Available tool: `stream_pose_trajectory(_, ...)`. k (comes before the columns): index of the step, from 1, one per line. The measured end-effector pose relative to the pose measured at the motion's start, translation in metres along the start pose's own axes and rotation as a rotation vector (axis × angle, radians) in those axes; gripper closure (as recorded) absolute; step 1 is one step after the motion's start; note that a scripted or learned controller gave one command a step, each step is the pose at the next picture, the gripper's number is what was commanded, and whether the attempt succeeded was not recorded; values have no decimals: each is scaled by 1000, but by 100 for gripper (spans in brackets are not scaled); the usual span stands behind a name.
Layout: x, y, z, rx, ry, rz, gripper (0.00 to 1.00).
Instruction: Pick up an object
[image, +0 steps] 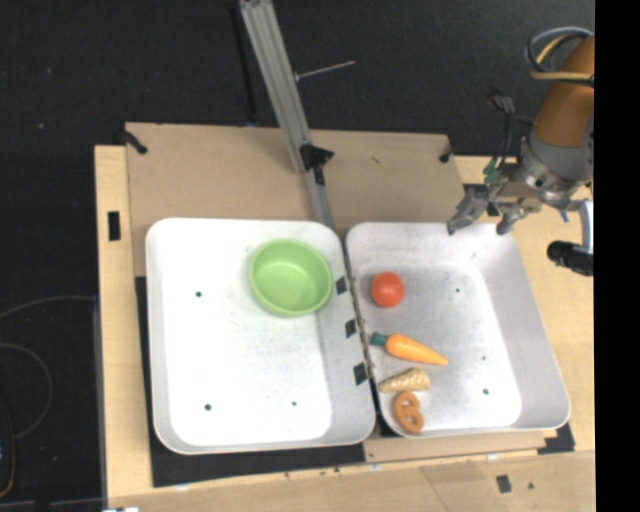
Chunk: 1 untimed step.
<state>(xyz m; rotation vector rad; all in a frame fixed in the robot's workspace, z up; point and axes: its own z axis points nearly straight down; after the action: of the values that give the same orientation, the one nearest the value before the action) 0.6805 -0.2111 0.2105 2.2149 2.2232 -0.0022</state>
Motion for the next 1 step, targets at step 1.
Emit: stream_pose_trajectory(1,0,0,0,1,-1,-2,0)
